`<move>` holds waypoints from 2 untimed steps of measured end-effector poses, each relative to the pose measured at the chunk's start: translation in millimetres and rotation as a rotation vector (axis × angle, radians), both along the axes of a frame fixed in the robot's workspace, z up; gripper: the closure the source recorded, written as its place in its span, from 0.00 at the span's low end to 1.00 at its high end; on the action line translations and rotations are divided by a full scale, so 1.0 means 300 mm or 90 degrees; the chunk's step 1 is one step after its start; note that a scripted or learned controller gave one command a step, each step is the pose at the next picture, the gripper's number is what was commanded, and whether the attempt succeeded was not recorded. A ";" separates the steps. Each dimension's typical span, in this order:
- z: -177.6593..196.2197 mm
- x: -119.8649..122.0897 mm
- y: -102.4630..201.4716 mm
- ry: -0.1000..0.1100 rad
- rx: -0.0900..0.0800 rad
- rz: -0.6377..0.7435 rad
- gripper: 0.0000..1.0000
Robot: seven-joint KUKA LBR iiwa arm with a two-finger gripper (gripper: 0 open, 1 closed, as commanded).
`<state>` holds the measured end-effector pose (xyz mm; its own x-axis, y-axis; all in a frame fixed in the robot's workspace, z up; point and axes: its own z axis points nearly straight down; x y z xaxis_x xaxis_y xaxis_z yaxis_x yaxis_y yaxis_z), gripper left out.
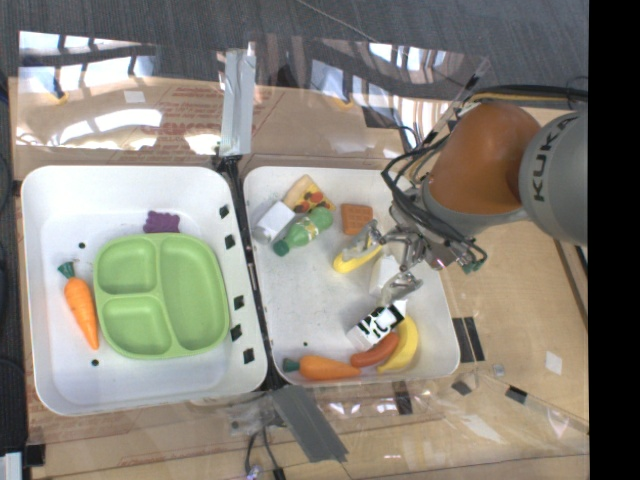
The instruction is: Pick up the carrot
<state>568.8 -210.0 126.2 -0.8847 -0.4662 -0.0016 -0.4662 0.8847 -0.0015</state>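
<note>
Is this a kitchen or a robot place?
Probably a robot test bench, not a kitchen. A grey and orange arm reaches over two white bins holding toy food, like a carrot and a green divided plate, on a cardboard-covered bench.

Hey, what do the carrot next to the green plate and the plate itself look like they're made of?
The carrot looks like smooth moulded plastic, a toy: even orange, tidy green top. The plate, with three sections, also seems plastic: flat even green, slight sheen. Neither is certain from above.
</note>
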 end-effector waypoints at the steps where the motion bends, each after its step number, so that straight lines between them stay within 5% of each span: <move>1: -0.062 -0.051 -0.010 -0.019 -0.002 -0.285 0.00; 2: 0.277 -0.181 0.025 -0.005 0.000 -0.409 0.00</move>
